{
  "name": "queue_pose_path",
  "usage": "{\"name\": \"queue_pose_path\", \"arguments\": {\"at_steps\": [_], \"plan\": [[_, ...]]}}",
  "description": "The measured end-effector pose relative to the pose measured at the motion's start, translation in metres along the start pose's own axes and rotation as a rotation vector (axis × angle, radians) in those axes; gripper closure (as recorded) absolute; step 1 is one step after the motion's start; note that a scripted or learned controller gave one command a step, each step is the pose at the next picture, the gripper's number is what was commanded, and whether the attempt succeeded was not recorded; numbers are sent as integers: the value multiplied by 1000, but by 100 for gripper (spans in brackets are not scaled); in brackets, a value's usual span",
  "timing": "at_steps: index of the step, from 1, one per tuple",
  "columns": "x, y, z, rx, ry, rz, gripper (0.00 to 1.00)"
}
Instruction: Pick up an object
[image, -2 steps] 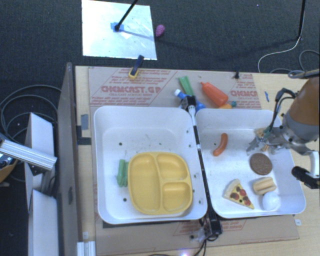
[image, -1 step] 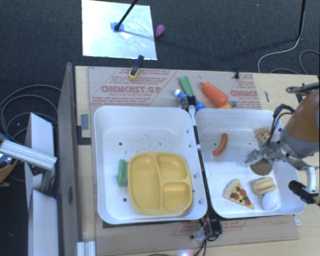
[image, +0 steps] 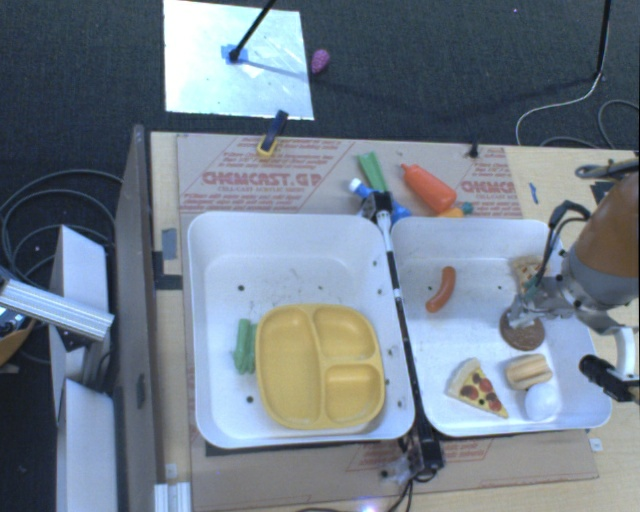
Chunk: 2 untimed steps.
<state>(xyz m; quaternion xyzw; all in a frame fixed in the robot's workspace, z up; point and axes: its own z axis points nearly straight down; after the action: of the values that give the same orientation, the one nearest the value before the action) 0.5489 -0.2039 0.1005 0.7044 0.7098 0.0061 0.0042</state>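
The right bin (image: 480, 235) holds a reddish sausage (image: 441, 288), a pizza slice (image: 477, 387), a tan bread roll (image: 527, 371), a white egg (image: 541, 401), a pale cracker (image: 524, 269) and a brown round cookie (image: 523, 335). My gripper (image: 519, 319) is low over the right side of this bin, directly at the top edge of the cookie. The grey arm with its orange band (image: 612, 240) comes in from the right and hides part of the bin's right wall. Nothing shows as lifted off the bin floor.
The left bin (image: 290, 240) carries a yellow divided plate (image: 320, 365) and a green piece (image: 243, 346) beside it. Behind the bins lie a toy carrot (image: 430, 188), a green stick (image: 372, 172) and a yellow-blue item (image: 270, 136). A cable (image: 556, 228) loops near the arm.
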Motion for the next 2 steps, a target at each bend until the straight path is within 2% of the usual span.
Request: {"name": "queue_pose_path", "arguments": {"at_steps": [1, 2], "plan": [[-3, 17, -101, 2, -8, 2, 100], [-2, 15, -94, 11, -4, 3, 0]]}}
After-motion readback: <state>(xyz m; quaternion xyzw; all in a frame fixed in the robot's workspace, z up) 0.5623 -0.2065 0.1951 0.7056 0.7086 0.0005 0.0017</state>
